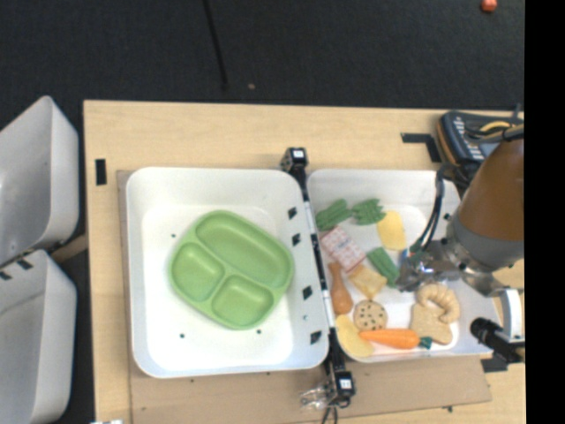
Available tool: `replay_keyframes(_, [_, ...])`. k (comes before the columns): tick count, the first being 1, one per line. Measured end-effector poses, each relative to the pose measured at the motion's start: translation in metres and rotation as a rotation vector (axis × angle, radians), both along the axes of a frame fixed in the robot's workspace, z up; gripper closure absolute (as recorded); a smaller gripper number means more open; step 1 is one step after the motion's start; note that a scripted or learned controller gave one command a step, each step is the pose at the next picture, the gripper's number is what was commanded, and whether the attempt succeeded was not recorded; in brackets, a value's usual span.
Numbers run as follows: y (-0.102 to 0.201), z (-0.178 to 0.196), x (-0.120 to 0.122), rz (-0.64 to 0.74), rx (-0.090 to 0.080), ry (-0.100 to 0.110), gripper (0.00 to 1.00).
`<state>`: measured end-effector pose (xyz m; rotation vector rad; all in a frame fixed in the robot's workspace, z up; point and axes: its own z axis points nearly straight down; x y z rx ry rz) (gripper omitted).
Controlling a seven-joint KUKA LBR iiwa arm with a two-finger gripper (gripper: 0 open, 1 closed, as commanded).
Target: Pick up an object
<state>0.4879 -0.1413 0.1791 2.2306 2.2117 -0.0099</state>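
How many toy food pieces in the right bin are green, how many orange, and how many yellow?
Green: 3
Orange: 2, a carrot and a long piece
Yellow: 3
Total: 8

The shallow white left bin (141, 263) holds a green divided plastic plate (231, 268). The shallow white right bin (415, 180) holds toy foods, an orange toy carrot (389, 337) nearest.

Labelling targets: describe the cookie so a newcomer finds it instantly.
Look in the right bin, crowded with toy food, toward its near edge. The cookie lies just above the carrot, right of the hot dog. It alone is a round tan disc with dark chips.
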Motion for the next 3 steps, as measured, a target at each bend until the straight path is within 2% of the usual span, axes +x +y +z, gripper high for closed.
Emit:
replay_keyframes(1, [0.064,0.06,0.004,0.017,0.006,-0.009,1.0])
replay_keyframes(2, [0.136,0.074,0.003,0.018,0.007,-0.004,1.0])
replay_keyframes(3, [0.188,0.232,0.004,0.016,0.006,-0.02,1.0])
